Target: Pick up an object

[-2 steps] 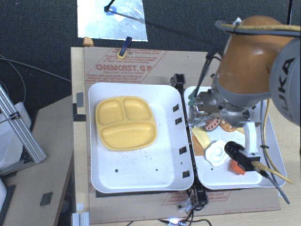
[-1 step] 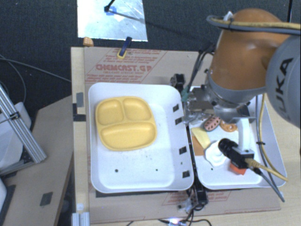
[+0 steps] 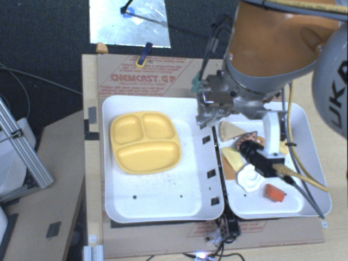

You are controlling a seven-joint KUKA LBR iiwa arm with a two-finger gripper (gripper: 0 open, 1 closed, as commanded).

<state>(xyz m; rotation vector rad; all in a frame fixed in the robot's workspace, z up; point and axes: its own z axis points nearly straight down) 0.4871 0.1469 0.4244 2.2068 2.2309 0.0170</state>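
My gripper (image 3: 205,115) hangs over the ridge between the two bins, near their far side, under the large orange and grey wrist. The right bin (image 3: 312,145) holds a cream wedge (image 3: 234,130) just right of the gripper, and a dark brown ring-shaped piece (image 3: 252,141). Closer to the front lie a yellow wedge (image 3: 230,156), a brown slab (image 3: 229,172), a white lump (image 3: 249,180) and an orange-red piece (image 3: 275,193). Nothing is visibly held. The arm hides the far part of the right bin.
The left bin (image 3: 163,200) holds a yellow divided plate (image 3: 145,142) in its far half. Both bins rest on a cardboard sheet (image 3: 152,78). Beyond it lie a foil sheet (image 3: 129,14) and a small blue and yellow tool (image 3: 144,55).
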